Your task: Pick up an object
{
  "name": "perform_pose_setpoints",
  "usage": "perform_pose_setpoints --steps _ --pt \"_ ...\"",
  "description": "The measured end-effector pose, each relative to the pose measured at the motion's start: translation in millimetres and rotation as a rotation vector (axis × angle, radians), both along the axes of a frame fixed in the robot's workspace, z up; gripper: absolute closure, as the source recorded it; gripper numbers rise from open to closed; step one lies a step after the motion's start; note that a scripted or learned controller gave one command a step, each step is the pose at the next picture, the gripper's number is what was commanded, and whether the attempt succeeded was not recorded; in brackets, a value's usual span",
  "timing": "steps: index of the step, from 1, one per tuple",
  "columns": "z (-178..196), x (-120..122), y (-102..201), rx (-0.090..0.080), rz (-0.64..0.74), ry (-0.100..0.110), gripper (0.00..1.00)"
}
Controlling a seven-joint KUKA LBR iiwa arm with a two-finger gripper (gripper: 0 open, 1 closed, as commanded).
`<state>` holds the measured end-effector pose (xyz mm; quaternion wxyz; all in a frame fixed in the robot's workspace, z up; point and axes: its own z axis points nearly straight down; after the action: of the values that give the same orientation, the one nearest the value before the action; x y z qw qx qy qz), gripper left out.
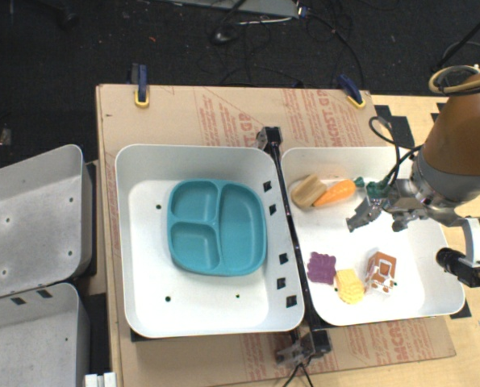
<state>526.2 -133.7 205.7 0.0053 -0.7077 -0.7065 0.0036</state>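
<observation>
Two white bins sit side by side on the counter. Left bin holds a teal divided plate. Right bin holds a tan bread piece, orange carrot, purple item, yellow corn and small toy house. Gripper hovers above that bin's middle, fingers spread, nothing between them.

A robotics lab — white bins sit on a cardboard sheet clamped to the table with blue-and-yellow clamps, and loose cables trail across the dark floor.
</observation>
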Motion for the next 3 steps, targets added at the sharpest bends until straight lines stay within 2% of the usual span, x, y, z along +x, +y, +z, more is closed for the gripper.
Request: perform_pose_setpoints --steps 1,3 --pt "5.8 2.9 0.2 -0.002 0.003 -0.012 0.00" --pt "-107.5 -2.6 -6.6 -0.001 0.001 -0.008 0.00"
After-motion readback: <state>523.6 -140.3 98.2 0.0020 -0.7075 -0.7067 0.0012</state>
